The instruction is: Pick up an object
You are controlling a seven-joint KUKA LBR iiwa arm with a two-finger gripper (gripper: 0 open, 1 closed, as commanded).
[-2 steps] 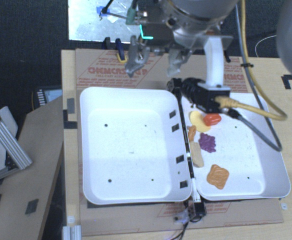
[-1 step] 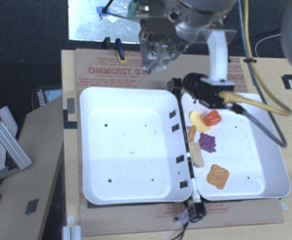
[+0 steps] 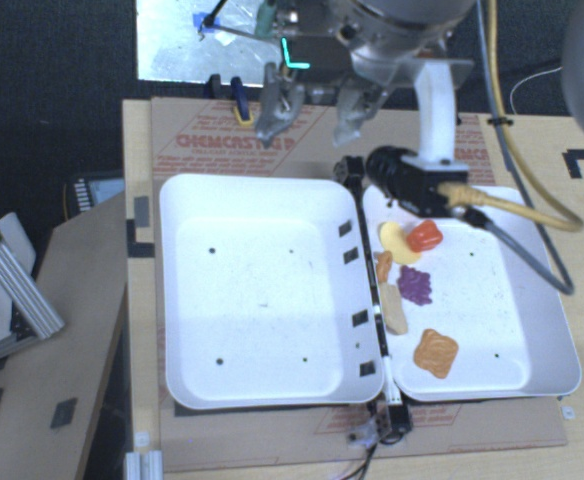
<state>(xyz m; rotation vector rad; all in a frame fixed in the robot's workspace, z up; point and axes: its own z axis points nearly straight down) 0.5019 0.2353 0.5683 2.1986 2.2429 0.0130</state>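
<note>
My gripper [image 3: 312, 118] hangs high above the back edge of the bins, near the divide between them, its two metal fingers [image 3: 275, 116] spread apart with nothing between them. In the right bin [image 3: 532, 308] lie several small things along its left side: a red piece [image 3: 426, 235] touching a yellow one [image 3: 399, 243], a purple cluster [image 3: 415, 286], an orange strip [image 3: 383, 265], a beige piece [image 3: 396, 314] and an orange-brown lump [image 3: 436, 353]. All of them are well below and in front of the gripper.
The left bin [image 3: 262, 288] stands beside the right one on a cardboard sheet [image 3: 212, 138]. A yellow cable [image 3: 517, 208] and a grey hose [image 3: 532, 258] run over the right bin's back right part. A shiny metal plate [image 3: 192, 28] lies behind the bench.
</note>
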